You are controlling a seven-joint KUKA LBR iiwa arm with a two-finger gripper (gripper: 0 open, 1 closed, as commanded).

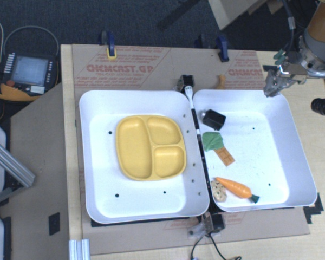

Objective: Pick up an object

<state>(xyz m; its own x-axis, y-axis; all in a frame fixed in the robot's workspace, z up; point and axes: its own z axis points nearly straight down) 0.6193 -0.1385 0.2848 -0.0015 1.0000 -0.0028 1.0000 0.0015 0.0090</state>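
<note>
End effector (273,89) over rt bin (292,145) far edge, finger state unclear; carrot (234,187) near front.

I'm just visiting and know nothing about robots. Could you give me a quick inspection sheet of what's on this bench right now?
Surface: cardboard-covered bench bearing two white bins, left bin and right bin.
Job's things: in the right bin, a black block, green piece, brown strip, toy carrot, speckled piece.
Clutter: yellow divided plate in the left bin.
Grippers: gripper above the right bin's far rim, holding nothing seen.
Cables: cable at the near edge.
Surroundings: handheld screen, dark floor.
</note>
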